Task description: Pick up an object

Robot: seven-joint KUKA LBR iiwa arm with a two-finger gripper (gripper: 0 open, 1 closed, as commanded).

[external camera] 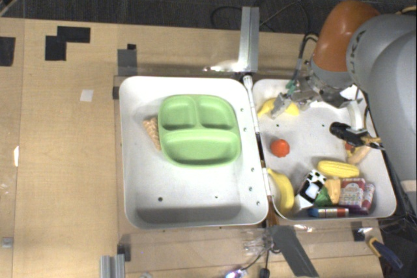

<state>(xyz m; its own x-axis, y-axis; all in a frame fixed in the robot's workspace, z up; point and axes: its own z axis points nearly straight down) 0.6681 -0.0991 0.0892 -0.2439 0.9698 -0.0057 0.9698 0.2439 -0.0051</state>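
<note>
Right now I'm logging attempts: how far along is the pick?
Done: the gripper has reached the right bin, low beside a yellow object at its back-left corner. In hand: nothing visibly between its fingers. Left: grasp and lift; the orange ball and banana lie untouched.

Two white bins. One green divided plate. One red ball. Two bananas. One corn cob.

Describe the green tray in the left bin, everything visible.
The green tray is a smooth, plastic-looking divided plate with rounded corners: two small compartments at the far side, one wide one nearer. It lies flat in the left bin, toward its far half. A tan textured object sticks out from under its left edge.
</note>
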